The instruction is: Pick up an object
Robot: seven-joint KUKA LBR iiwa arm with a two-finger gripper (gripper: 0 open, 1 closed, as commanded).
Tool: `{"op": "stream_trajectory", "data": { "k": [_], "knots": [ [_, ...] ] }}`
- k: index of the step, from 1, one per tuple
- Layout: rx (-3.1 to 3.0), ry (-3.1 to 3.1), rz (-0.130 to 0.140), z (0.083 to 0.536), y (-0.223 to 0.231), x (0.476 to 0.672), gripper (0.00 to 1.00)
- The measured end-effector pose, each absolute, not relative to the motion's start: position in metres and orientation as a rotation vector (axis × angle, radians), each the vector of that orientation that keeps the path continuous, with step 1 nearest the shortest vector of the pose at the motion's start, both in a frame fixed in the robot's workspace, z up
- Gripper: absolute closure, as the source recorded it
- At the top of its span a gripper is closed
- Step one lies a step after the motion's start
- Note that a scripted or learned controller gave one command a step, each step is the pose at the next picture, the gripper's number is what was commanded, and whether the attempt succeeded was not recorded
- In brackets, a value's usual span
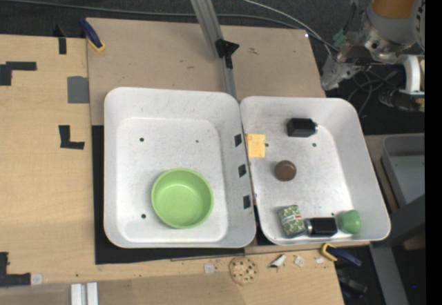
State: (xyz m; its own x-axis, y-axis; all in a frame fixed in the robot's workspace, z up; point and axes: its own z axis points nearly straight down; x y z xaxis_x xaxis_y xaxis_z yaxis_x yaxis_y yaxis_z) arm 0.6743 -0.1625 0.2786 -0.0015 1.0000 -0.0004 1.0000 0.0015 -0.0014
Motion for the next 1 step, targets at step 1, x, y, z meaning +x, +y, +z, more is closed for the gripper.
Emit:
{"op": "stream_trajectory", "data": {
  "k": [1],
  "knots": [
    [-2.219,-2.222,0.002,0.2786,-0.1625,0.6743,0.0]
  ]
}}
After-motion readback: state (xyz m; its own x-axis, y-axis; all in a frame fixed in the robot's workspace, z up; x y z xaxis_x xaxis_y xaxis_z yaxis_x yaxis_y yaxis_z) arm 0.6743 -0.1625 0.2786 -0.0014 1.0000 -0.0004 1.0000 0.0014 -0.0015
